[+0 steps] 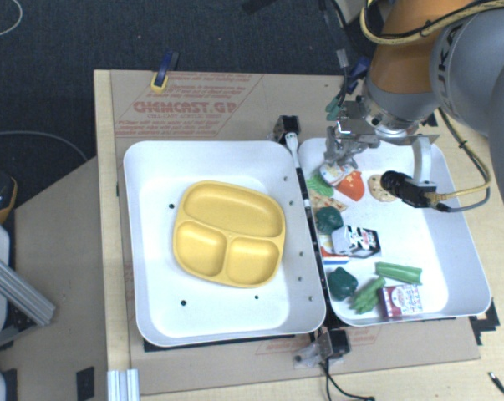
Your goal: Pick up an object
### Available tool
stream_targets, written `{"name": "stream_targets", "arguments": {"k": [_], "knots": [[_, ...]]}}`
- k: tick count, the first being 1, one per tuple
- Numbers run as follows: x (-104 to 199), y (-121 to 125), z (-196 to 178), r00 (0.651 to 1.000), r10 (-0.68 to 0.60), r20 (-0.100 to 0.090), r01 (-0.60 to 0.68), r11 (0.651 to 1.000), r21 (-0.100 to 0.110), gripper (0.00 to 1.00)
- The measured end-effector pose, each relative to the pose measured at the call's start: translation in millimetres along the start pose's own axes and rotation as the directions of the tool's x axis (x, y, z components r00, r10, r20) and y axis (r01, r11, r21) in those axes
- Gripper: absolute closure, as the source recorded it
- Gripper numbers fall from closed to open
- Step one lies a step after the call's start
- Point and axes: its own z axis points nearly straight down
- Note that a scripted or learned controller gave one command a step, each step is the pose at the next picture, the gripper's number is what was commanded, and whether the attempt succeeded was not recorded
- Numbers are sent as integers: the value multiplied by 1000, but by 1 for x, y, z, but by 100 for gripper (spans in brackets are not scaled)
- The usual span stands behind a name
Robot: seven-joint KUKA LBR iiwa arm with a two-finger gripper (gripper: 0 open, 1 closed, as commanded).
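Observation:
My gripper [343,159] hangs low over the far left corner of the right bin [460,257]. Right beneath it lie a small white and red item [336,175] and an orange-red piece [353,187]; I cannot tell whether the gripper touches either. Nearer along the bin's left side are a pale green piece [319,187], a dark green lump [328,219] and a black and white packet [357,241]. The front of the bin has a green stick [399,271], a dark green round item [342,282], a green pod [367,295] and a red box [399,301].
The left bin [147,224] holds a yellow divided plate [229,234]. A beige round piece [379,189] lies right of the gripper. The right half of the right bin is bare white floor. Both bins rest on a cardboard sheet [193,98].

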Motion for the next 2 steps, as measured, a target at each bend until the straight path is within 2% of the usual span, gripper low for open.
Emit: {"name": "stream_targets", "arguments": {"k": [1, 2], "knots": [[17, -17, -20, 1000, 3, 1, -3, 1000, -1, 100], [16, -19, -12, 1000, 6, 2, -6, 1000, 0, 100]]}}
